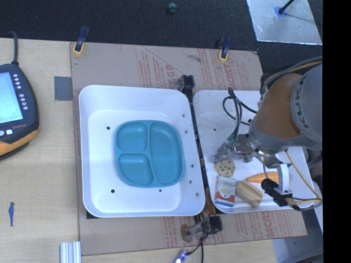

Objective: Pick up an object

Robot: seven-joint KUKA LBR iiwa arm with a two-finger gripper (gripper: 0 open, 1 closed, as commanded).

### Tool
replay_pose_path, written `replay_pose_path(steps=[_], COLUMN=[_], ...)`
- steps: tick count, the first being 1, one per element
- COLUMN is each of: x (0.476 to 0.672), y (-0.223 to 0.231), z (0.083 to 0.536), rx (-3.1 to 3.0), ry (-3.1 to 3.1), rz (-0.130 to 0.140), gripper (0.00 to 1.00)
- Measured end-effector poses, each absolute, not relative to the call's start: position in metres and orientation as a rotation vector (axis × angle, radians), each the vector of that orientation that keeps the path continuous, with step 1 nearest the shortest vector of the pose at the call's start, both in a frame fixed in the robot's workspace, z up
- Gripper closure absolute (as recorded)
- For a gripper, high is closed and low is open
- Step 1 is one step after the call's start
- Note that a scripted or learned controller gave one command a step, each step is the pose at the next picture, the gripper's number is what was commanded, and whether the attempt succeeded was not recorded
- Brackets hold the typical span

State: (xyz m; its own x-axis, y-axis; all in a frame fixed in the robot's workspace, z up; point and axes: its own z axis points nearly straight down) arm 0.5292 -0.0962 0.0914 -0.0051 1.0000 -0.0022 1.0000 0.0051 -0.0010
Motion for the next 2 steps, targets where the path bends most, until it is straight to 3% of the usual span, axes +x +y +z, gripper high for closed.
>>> replay_pose_path(steps=[1, 2], x=[0.5303, 0.5303], y=[-0.0971, -0.0971], z=[0.1026, 0.1026], rx=[2.209, 2.209], ry=[2.227, 2.226], rz=[-0.003, -0.003], gripper=[1.00, 0.00])
